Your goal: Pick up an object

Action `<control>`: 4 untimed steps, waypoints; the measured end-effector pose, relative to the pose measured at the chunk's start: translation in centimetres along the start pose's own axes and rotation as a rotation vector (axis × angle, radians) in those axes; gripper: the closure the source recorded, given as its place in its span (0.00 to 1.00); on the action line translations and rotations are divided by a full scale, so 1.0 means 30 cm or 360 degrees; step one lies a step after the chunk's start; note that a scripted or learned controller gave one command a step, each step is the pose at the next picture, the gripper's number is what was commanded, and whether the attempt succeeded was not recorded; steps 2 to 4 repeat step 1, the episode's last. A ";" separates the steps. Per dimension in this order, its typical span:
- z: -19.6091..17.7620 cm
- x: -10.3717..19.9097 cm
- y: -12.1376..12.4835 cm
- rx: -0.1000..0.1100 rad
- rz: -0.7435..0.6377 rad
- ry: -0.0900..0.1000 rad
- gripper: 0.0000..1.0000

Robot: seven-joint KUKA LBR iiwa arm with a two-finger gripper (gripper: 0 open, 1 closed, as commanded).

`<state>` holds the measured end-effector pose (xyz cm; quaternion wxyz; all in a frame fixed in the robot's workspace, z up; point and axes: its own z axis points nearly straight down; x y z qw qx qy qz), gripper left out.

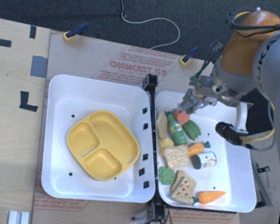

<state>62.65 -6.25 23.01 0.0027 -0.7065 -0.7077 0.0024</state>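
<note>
The right bin [236,166] holds a pile of toy food. My gripper [187,109] hangs over the pile's far end, its tip right at a small red piece [182,117]; I cannot make out whether it touches that piece. Just in front lie a green bottle [177,131] and a dark green vegetable [192,128]. A small carrot [196,149], a bread slice [176,156] and a white and black cylinder [204,160] sit in the middle. Nearer the front are a green broccoli piece [166,176], a sandwich wedge [183,187] and a larger carrot [210,196].
The left bin [59,122] holds a yellow divided plate [103,144]. A black-clipped divider [147,131] separates the bins. The arm's grey body and a black cable fitting [231,133] overhang the right bin's far right side. A beige piece [162,125] lies against the divider.
</note>
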 end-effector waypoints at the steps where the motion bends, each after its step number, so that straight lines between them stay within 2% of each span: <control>1: 0.067 0.018 0.013 0.0003 0.0001 -0.0002 1.00; 4: 0.067 0.018 0.013 0.0003 0.0001 -0.0002 1.00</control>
